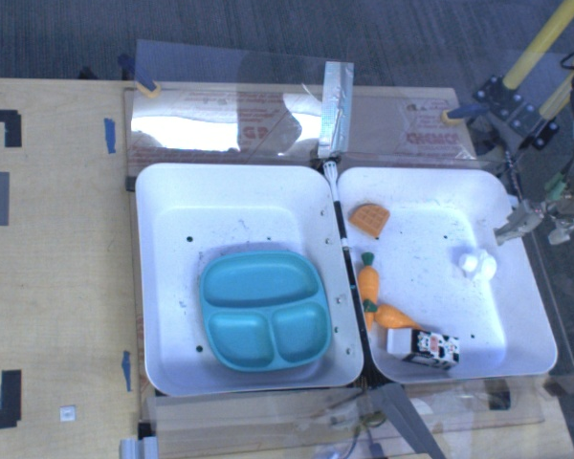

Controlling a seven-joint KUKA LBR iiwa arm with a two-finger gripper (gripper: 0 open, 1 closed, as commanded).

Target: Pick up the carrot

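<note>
Jaws first: the gripper (528, 222) sits over the right rim of the right bin (517, 299), small, grey and partly lost in clutter, so I cannot tell how wide the jaws stand; nothing shows between them.

Farthest left of the jaws is the left bin (163, 256), holding a blue plate (265, 309) with three sections; bare white floor rings the plate on all sides.

Closer to the jaws, the two bins' rims meet in a dark seam, and both carrots lie just right of that seam, across the right bin from the jaws. The upper carrot (367, 283) has its long axis running almost straight from the far side to the near side, its green top at the far end. The lower carrot (394, 316) lies slanted, its leafy end by the seam and its tip pointing toward the near right; where the two meet is too small to judge.

A tan waffle (369, 219) lies beyond them; a black-and-white box (426, 345) is at the lower carrot's tip, whether touching it is unclear.

A white lump (474, 263), blurred against the floor, lies nearest the jaws; open floor separates it from the carrots.
</note>
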